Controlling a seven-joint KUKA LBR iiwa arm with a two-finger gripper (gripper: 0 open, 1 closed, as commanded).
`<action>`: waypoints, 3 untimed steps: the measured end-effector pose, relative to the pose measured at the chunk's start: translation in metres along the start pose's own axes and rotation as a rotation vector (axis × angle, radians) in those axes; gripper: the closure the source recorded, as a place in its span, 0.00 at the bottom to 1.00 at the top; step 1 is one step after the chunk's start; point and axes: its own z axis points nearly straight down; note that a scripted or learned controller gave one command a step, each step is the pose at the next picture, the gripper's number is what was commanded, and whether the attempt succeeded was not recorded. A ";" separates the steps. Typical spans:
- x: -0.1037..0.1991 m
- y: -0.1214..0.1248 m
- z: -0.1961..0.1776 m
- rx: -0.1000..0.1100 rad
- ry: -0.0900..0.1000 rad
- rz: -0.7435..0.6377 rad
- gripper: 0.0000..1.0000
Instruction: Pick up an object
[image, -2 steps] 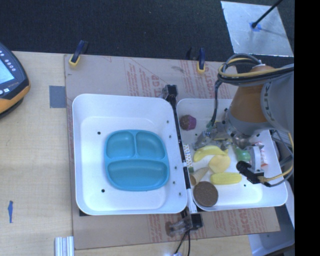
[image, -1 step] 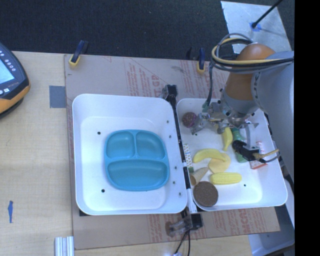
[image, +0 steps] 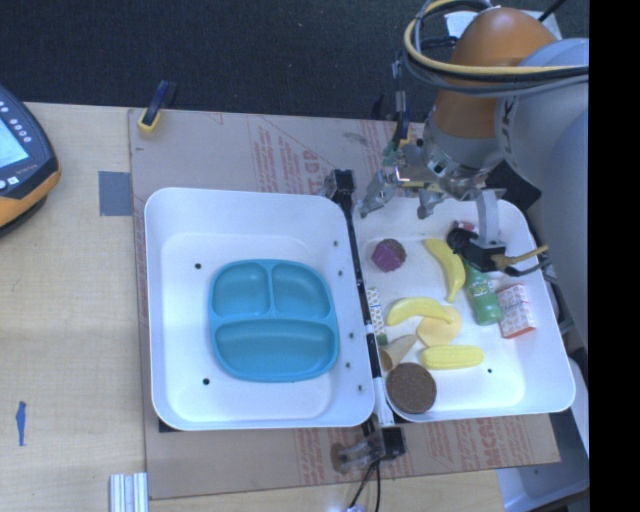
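You see glossy white plastic bins (image: 160, 300); a smooth, matt blue plastic plate (image: 272, 320) sits in the left one. Right of that plate, shiny yellow plastic bananas (image: 445, 262). Matt printed cardboard (image: 260, 150) lies beneath, on pale wood-look bench (image: 60, 330).

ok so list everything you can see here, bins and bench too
white bins: 2, white, side by side on the bench
divided plate: 1, light blue, middle of left bin
bananas: 3, yellow, right bin
plum-like fruit: 1, dark purple, right bin, near divider
round disc: 1, brown, right bin front corner
small bottle: 1, green, right bin
packet: 1, white and red, beside bottle
handheld pendant: 1, orange and grey, bench far left
clip: 1, yellow and blue, bench top
arm: 1, grey with orange band, right
tool: 1, above back of right bin
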 end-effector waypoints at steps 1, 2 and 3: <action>-0.068 -0.048 0.056 0.018 -0.004 0.012 0.00; -0.093 -0.112 0.110 0.019 -0.001 0.009 0.00; -0.107 0.001 0.105 0.000 -0.005 0.003 0.00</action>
